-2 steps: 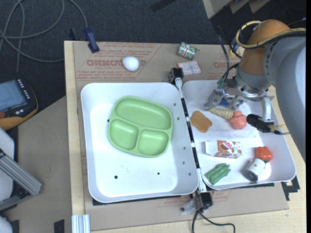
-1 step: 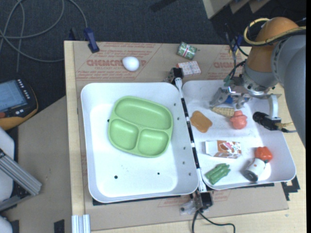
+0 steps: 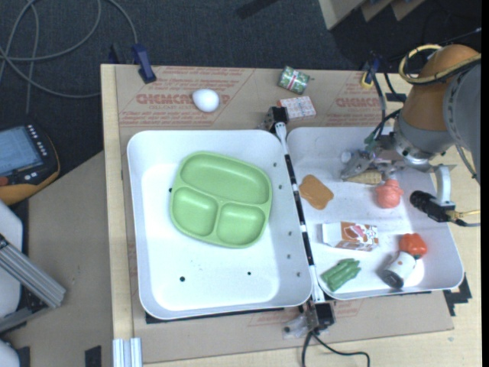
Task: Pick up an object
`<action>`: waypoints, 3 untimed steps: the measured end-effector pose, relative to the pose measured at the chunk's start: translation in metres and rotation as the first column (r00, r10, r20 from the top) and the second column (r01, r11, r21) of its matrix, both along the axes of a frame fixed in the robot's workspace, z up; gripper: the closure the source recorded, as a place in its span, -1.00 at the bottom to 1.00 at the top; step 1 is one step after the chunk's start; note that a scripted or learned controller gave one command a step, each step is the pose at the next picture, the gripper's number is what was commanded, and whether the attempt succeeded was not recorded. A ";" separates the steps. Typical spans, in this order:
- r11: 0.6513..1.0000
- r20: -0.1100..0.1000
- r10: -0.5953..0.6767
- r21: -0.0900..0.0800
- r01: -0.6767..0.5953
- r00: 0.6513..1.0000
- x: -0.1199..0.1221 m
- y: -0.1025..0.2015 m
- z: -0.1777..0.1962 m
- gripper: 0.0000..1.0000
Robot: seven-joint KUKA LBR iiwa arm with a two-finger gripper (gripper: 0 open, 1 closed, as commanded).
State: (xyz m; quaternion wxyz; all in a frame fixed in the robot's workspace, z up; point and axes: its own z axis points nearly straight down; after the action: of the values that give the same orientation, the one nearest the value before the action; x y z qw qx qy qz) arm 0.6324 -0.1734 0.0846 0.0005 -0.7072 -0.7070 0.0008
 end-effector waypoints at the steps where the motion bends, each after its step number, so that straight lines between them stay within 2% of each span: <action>1: 1.000 0.007 0.001 -0.002 -0.001 1.000 0.033 -0.033 0.118 -1.00; 2: 1.000 0.021 0.004 -0.007 -0.003 1.000 0.039 0.005 0.021 -1.00; 3: 1.000 0.008 0.002 -0.001 -0.002 1.000 0.007 -0.002 0.025 -1.00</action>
State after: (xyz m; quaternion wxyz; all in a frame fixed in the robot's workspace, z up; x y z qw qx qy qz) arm 0.6399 -0.1752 0.1100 -0.0027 -0.7065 -0.7077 -0.0018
